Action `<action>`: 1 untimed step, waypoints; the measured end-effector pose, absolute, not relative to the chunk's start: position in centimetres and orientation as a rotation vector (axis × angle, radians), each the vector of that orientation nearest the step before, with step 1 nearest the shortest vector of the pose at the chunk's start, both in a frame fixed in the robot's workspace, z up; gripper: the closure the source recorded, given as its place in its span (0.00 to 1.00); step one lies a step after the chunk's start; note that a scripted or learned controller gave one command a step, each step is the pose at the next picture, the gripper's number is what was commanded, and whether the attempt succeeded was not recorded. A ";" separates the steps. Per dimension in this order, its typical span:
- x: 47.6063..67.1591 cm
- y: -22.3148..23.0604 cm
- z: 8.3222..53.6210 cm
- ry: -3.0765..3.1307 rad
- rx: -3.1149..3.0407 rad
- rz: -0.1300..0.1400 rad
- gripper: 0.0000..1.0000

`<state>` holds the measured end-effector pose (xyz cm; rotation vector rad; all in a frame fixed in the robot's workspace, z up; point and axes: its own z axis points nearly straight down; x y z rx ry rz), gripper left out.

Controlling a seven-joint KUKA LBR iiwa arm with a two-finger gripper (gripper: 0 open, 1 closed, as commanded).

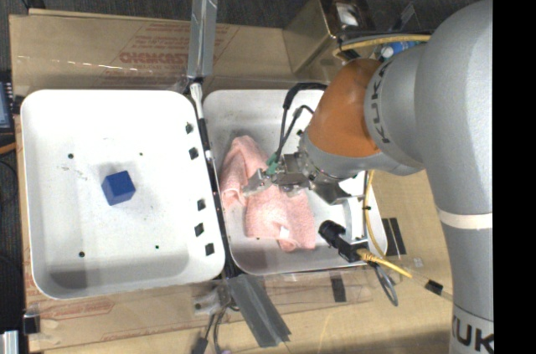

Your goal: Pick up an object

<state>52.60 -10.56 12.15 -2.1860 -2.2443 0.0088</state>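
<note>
Camera view from above shows a large grey robot arm with an orange band, reaching in from the right across a bench covered in brown cardboard. Two shallow white bins sit side by side on it. The left bin holds a small blue cube, which rests a little left of the bin's centre, well apart from the arm. The right bin holds a crumpled pink cloth, which lies along the bin's middle and spreads toward its near edge. The arm's wrist hangs directly over this right bin, and the tool sits low at the cloth's upper right part, touching or just above the fabric. The wrist hides much of the tool, so I cannot tell how far it is open or whether any cloth is caught in it. Black cables loop beside the wrist.
</note>
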 end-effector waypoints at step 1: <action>60.5 -11.0 9.1 -2.141 -2.294 0.004 0.00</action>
